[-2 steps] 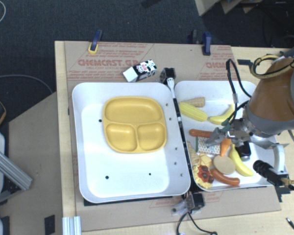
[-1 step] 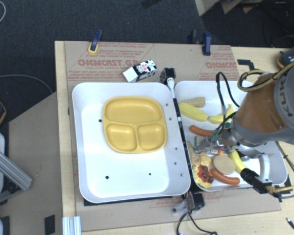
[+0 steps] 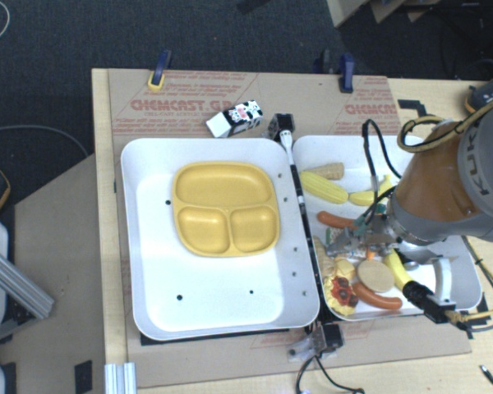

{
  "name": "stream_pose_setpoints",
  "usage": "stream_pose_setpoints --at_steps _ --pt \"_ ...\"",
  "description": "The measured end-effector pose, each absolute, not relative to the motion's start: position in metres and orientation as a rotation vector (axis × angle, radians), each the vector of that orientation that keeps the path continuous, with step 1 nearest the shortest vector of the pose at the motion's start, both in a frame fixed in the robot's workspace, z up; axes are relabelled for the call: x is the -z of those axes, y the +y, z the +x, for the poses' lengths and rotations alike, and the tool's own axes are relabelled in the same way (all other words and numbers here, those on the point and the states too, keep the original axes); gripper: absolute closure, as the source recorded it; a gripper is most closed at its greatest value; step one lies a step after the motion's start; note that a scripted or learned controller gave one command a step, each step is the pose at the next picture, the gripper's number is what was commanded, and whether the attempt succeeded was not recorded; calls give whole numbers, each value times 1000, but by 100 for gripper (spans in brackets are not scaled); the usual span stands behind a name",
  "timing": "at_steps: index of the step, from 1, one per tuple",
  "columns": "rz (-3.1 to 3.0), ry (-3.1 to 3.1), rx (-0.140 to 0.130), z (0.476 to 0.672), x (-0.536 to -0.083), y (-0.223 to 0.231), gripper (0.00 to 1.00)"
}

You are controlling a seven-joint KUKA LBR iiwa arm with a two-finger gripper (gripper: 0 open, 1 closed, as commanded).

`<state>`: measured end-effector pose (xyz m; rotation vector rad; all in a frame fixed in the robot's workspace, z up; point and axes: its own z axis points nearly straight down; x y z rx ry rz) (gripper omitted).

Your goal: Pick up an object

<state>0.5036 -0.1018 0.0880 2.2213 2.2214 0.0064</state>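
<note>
The right bin (image 3: 312, 150) holds several toy foods. A yellow corn cob (image 3: 322, 187) and a tan piece (image 3: 333, 171) lie at its far left, with a banana (image 3: 363, 197) beside them. A red hot dog (image 3: 337, 218) lies just in front of the corn. Near the front are a round beige bun (image 3: 376, 278), a red sausage (image 3: 376, 300) and a pizza slice (image 3: 341, 289). My gripper (image 3: 349, 238) is down low in the middle of this bin, between the hot dog and the bun. The arm's body hides the bin's right part.
The left bin (image 3: 148, 245) carries a yellow divided plate (image 3: 226, 206). Behind it on the bench lies a small black-and-white toy (image 3: 235, 119). Clamps stand at the bench's far edge (image 3: 157, 74). A black ridge (image 3: 300, 212) separates the two bins.
</note>
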Motion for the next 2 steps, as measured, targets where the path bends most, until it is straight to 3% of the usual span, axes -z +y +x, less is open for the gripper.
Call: stream_pose_setpoints --at_steps 1,2 --pt "2214 2207 -10 506 -100 -105 100" --pt "2219 2216 -4 506 -155 -116 100"
